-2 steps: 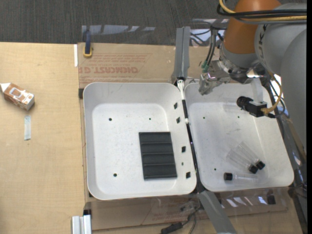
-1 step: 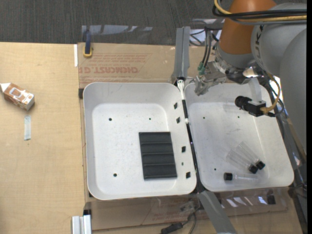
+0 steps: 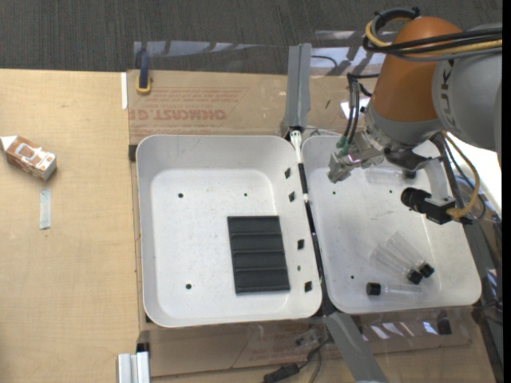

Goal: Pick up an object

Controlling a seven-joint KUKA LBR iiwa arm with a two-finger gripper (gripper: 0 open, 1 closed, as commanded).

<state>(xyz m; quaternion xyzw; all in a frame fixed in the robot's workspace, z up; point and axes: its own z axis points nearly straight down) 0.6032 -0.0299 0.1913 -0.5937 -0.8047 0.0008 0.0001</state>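
- In the right bin (image 3: 447, 290), near its front edge, lie 2 clear tubes (image 3: 397, 254) with black caps; they are see-through and round, so the claw can misjudge them or let them roll away.
- In the left bin (image 3: 160, 238) rests a black ribbed block (image 3: 258, 254), flat and wide, maybe too wide for a grip.
- Farther back, the claw (image 3: 345, 164) hangs over the right bin's far left corner, holding nothing. How far it is open I cannot tell. A descent here risks hitting the rim.

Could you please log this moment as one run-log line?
arm: over right bin | pincer: near its back-left corner | left bin: black ridged block | grasp: none seen
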